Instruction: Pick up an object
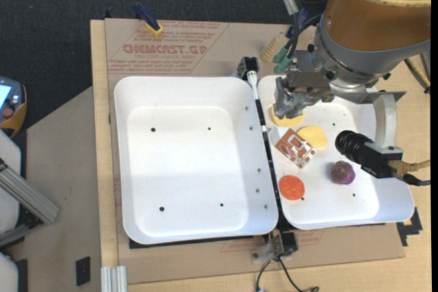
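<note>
**Tool low over the far-left corner of the right bin**

The grey metal tool (291, 106) hangs at the far-left part of the right shallow white plastic bin (393, 205), its tip down over a flat pale-yellow disc (279, 117) that peeks out beneath it. Whether it is released or clenched I cannot tell; the tip is dark and crowded, and nothing shows clearly gripped in it.

Just near of the disc lie a rounded yellow lump (313, 135) and, touching it on the left, a brown-and-white patterned block (294, 148). Nearer still sits a round orange-red ball (292, 187), and to the right a small purple ball (342, 172). The left shallow white plastic bin (130, 147) sits on the cardboard-covered tabletop (171, 44).

Risks, as I judge them: the disc is thin and lies flat, so the tool may close above it and lift away with nothing. It also sits close to the bin's left wall, so a descent slightly to the left could strike the rim. The neighbouring lump and block are near enough to be nudged or caught by accident.
</note>
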Controlling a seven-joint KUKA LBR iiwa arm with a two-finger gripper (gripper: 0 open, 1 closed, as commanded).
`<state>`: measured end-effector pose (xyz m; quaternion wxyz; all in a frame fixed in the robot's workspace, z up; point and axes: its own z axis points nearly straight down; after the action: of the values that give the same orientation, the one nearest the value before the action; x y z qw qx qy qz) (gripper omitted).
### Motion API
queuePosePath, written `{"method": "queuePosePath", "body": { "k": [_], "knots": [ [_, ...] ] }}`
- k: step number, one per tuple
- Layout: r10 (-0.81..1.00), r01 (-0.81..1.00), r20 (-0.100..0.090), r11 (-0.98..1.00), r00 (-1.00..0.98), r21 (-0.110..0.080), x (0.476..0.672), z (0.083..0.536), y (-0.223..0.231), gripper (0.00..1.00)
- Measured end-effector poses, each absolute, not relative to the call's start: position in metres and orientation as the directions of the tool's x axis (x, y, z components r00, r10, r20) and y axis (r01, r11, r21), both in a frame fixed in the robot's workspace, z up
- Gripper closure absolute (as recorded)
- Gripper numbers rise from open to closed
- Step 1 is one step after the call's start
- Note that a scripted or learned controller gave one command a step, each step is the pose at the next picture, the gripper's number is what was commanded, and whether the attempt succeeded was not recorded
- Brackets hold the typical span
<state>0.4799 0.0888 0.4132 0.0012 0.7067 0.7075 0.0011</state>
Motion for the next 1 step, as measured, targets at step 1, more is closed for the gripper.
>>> {"method": "queuePosePath", "body": {
  "k": [1],
  "knots": [
    [1.0,1.0,0.004,0.007,-0.007,0.011,0.4795,0.4907,0.1404,1.0]
  ]
}}
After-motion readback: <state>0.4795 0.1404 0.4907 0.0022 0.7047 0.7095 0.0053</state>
